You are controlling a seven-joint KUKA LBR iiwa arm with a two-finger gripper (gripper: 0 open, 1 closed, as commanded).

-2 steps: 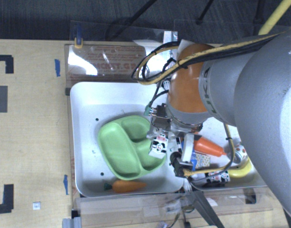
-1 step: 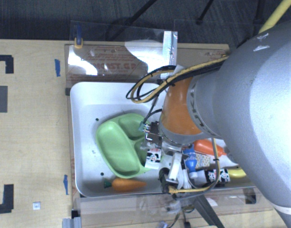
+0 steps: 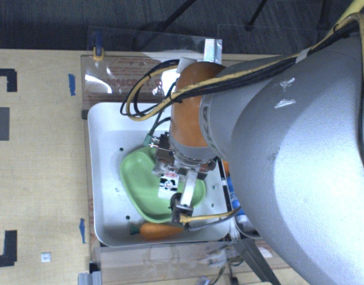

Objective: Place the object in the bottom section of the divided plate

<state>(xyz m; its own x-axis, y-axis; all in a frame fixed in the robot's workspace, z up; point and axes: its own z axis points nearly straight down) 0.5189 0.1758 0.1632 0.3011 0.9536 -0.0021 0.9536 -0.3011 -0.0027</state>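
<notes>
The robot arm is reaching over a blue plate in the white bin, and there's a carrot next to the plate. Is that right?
Not quite: the plate is green, not blue. The camera view shows it lying in the white bin under the robot arm, and the orange carrot does sit right beside the plate's lower edge.

We are seeing the scene evenly and fairly brightly lit from above; glare is flaring off the clear plastic sheet [image 3: 146, 70] behind the white bin [image 3: 104, 159], washing out a pale patch there; soft highlights are running along the grey arm [image 3: 300, 135], which is looming large and slightly out of focus at the right; the arm is casting a dim shadow over the green plate [image 3: 140, 180]; the wooden bench [image 3: 39, 159] is reading flat and matte; the whole picture is looking a little soft and grainy, with fine detail smearing.
</notes>
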